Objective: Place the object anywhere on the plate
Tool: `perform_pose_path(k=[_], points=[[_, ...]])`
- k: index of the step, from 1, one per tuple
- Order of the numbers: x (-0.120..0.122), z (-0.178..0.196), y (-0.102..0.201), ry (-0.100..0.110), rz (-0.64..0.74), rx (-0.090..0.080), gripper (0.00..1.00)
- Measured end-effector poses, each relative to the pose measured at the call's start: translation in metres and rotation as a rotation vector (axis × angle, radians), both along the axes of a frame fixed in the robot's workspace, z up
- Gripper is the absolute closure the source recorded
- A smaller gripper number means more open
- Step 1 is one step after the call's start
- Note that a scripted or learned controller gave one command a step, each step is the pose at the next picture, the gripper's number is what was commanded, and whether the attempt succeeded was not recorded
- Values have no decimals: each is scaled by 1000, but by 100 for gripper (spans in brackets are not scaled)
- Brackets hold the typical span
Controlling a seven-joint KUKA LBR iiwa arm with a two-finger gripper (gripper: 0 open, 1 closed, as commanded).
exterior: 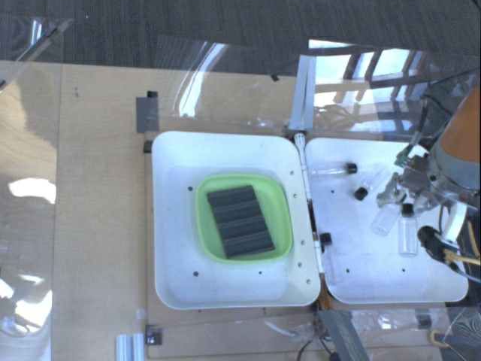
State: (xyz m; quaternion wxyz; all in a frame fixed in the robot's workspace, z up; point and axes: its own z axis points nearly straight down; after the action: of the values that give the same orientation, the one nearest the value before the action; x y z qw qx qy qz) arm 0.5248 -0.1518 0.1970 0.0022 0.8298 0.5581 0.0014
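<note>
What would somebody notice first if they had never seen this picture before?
Probably the bright green plate in the left bin, with a dark ridged block lying across its middle. Next, the robot arm with its orange band coming in from the right, its gripper over the right bin. In that bin lie a few small clear tubes with black caps.
</note>
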Motion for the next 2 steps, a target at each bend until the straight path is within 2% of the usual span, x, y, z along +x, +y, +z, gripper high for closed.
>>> perform_pose_path(k=[1,2], points=[[-35,-22,63,3,235,2,100],[-11,-13,110,2,301,1,100]])
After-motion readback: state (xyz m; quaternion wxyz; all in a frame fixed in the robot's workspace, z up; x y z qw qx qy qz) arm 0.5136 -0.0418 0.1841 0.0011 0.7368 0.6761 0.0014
